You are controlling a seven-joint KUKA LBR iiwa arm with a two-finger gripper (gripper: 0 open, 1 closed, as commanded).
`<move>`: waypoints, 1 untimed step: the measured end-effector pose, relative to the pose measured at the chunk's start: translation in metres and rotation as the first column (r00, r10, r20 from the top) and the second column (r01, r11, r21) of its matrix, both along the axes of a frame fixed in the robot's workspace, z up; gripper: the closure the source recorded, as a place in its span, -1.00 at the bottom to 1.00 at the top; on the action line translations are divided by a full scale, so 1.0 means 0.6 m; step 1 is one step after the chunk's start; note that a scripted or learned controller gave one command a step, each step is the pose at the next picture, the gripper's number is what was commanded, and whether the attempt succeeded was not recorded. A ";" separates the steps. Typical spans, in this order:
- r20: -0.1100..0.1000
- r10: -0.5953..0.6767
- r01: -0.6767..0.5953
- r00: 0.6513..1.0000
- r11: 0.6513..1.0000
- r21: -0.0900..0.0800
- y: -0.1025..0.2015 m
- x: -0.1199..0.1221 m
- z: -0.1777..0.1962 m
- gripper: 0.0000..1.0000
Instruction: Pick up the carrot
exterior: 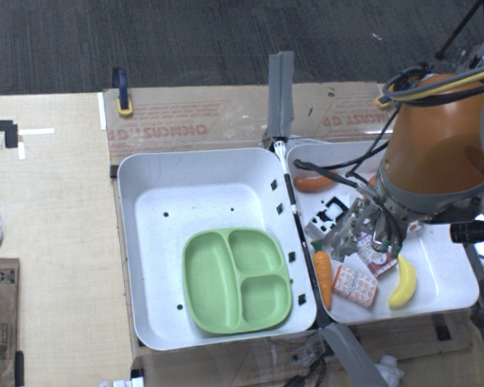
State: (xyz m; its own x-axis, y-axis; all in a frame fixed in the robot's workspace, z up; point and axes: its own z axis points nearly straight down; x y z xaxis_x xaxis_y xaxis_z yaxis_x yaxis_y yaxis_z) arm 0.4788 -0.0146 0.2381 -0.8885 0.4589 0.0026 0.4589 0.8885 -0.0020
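Observation:
The carrot [322, 277] is orange with a small green top and lies lengthwise along the left wall of the right bin [445, 299], near its front. My gripper [352, 232] hangs over the middle of that bin, just right of and slightly behind the carrot's green end. It is a cluttered metal shape beneath the orange wrist band. Nothing shows as held.
A patterned red and white box [355, 285] lies right beside the carrot, with a banana [403, 283] further right. A second small box [378, 259] sits under the gripper. A reddish sausage [310, 182] lies at the bin's back. The left bin [146, 235] holds a green divided plate [237, 279].

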 end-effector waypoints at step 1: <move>0.001 0.088 -0.088 0.996 0.996 0.000 0.076 0.000 0.008 1.00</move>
